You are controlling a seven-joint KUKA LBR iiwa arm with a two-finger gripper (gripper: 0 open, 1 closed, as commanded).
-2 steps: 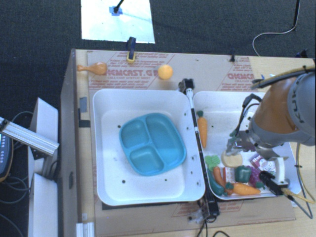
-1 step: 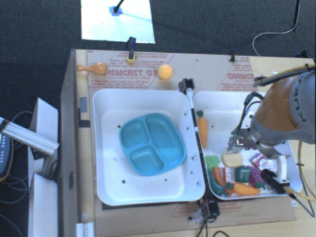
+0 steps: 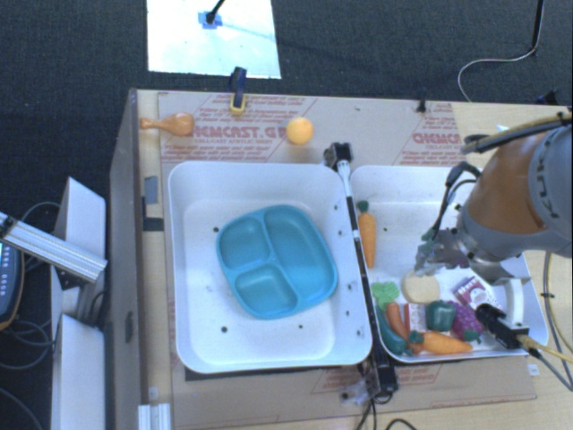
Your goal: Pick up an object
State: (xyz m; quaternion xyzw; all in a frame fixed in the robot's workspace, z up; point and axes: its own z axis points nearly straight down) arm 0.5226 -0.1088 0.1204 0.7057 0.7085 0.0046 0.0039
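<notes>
The right bin [image 3: 403, 195] holds several toy foods. A carrot [image 3: 366, 231] lies along its left wall. At the front sit a green leafy piece [image 3: 387, 292], a cream round piece [image 3: 421, 288], a green pepper [image 3: 440, 313], purple grapes [image 3: 466, 322], a red-and-white packet [image 3: 471, 288] and two more carrots [image 3: 440, 344] [image 3: 395, 319]. My gripper [image 3: 436, 256] hangs low over the bin, just above and behind the cream piece. The wrist hides its tips.
The left bin [image 3: 201, 240] bears a blue divided plate [image 3: 276, 260]. On the cardboard behind the bins lie an orange ball [image 3: 299, 131] and a toy drumstick [image 3: 170, 124]. A clamp [image 3: 237, 92] sits at the back edge. The arm's bulk [image 3: 519, 195] covers the right bin's right side.
</notes>
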